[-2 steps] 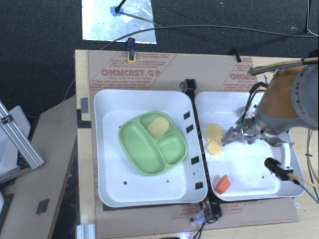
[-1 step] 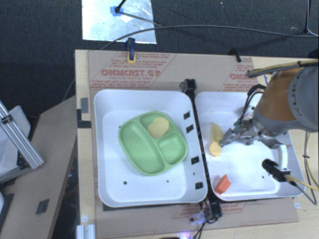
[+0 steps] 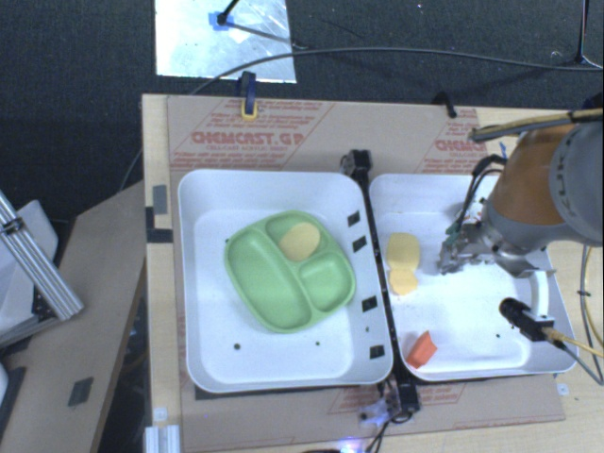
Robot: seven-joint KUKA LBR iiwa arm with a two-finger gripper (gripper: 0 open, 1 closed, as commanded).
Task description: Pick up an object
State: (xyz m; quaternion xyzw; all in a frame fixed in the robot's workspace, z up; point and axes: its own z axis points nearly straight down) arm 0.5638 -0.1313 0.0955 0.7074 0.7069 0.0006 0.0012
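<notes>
Reading left to right, the bench (image 3: 283,125) sheet says "CHEMCAST GP" in red, and the yellow piece (image 3: 403,260) lies in the right bin (image 3: 472,352), just left of my fingers (image 3: 451,256); whether they are spread or pressed together I cannot tell. To do this well, I judge I should shift left over that piece and come straight down, clear of the bin wall.

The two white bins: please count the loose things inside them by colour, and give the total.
Yellow: 3, the round yellow piece in the green divided plate, the yellow block and the small yellow piece in the right bin.
Green: 1, the plate, in the left bin.
Orange: 1, the orange wedge.
Total: 5
</notes>
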